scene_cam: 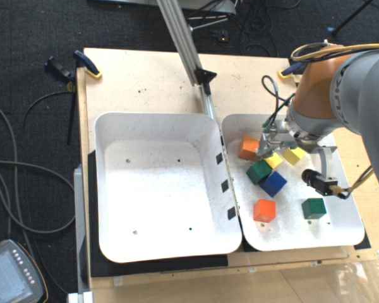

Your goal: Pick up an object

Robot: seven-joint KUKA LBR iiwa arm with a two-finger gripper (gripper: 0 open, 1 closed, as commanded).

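The bench [145,74] bears two white bins: the left bin [114,137] lies bare inside, and the right bin [347,229] holds all the loose blocks. The arm [341,93], grey with its orange band, reaches in from the right and hangs over the upper part of the right bin, its wrist low above a knot of blocks. The gripper [270,142] sits at the top of that knot, just beside the orange block [248,149] and over the yellow block [273,161]; how its end stands, wide or narrow, I cannot tell, since the wrist hides it and nothing can be made out between it. Around it the blocks lie close: a green block [259,171] touching a blue block [274,184] just below the yellow one, and a second yellow block [294,156] to the right under the wrist. Well apart from these, a red-orange block [264,211] and a dark green block [314,207] rest lower in the bin. As I judge it, the task is in its approach or grasp step: no block is lifted clear, all seem to rest on the bin floor, so the pick itself and the raise are left to do. The crowding of the cluster could make a clean grasp hard.
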